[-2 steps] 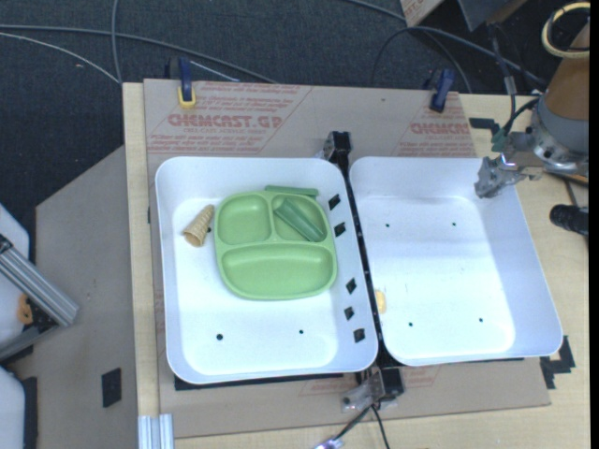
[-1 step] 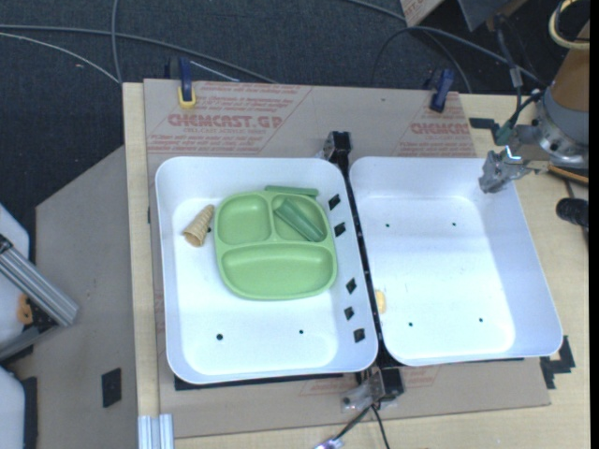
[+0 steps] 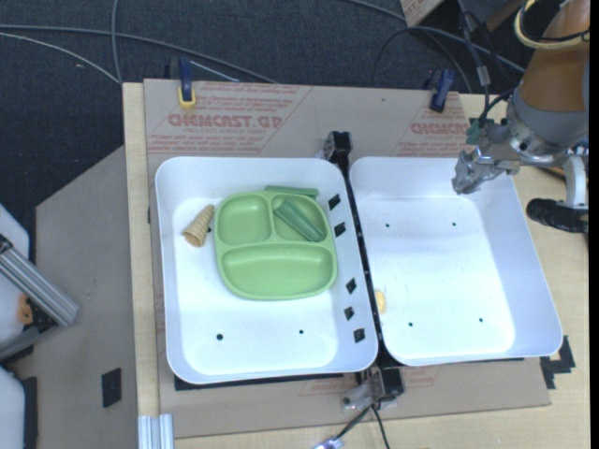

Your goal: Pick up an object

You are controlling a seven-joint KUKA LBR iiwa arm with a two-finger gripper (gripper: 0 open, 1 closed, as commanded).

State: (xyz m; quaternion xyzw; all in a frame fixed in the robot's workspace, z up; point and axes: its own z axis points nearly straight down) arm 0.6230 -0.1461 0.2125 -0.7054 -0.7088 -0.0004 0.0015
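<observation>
A light green divided plate (image 3: 273, 262) lies in the left bin (image 3: 187, 344). A dark green pod-shaped piece (image 3: 300, 218) rests in the plate's upper right compartment, and a flat green strip (image 3: 292, 192) lies just behind the plate. A tan ice cream cone (image 3: 197, 224) lies left of the plate on the bin floor. A small yellow object (image 3: 379, 300) sits at the left wall of the right bin (image 3: 487, 279). My gripper (image 3: 471, 177) hangs over the far right corner of the right bin, away from all objects.
Both bins rest on a cardboard sheet (image 3: 234, 115) held by blue clamps (image 3: 186, 90). Black clips (image 3: 339, 145) join the bins along the middle seam. Cables run over the dark floor behind. A metal rail (image 3: 33, 283) lies at the left.
</observation>
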